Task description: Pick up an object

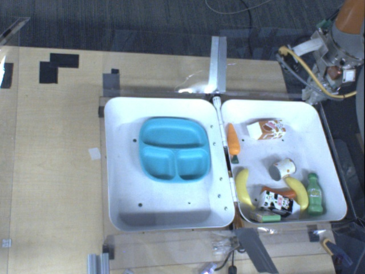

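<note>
The right bin (316,119) holds several small objects. An orange carrot (232,140) lies along its left wall, and a brown and white carton (266,129) sits beside it. A white cup (283,168) lies on its side near the middle. One yellow banana (243,188) rests at the front left, and a second banana (297,191) lies beside a green bottle (314,194). A black and white box (278,201) sits at the front. My gripper (333,72) hangs above the bench beyond the bin's far right corner, apart from every object.
The left bin (120,198) carries a blue divided tray (174,156). A metal post (218,61) stands behind the seam between the bins. Yellow hoses (305,67) loop off the wrist. Wooden bench surface (51,164) stretches to the left.
</note>
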### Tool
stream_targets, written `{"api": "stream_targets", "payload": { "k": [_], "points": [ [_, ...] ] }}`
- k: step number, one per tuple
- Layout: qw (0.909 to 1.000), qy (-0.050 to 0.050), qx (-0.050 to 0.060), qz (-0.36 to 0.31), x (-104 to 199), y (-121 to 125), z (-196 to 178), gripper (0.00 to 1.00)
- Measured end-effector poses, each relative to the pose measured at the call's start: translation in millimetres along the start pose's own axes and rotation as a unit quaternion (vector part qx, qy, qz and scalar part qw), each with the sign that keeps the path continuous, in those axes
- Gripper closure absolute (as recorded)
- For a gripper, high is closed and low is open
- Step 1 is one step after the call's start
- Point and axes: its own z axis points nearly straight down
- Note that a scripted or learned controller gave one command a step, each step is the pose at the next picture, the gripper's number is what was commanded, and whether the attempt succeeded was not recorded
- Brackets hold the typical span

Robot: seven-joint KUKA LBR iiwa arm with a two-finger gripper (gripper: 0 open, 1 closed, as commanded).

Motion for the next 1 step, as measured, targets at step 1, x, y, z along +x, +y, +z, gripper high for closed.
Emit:
{"api": "stream_targets", "payload": {
  "k": [1],
  "points": [
    [0.9999,0.001,0.0,-0.017,8.7,-8.6,-27.0,1.0]
  ]
}}
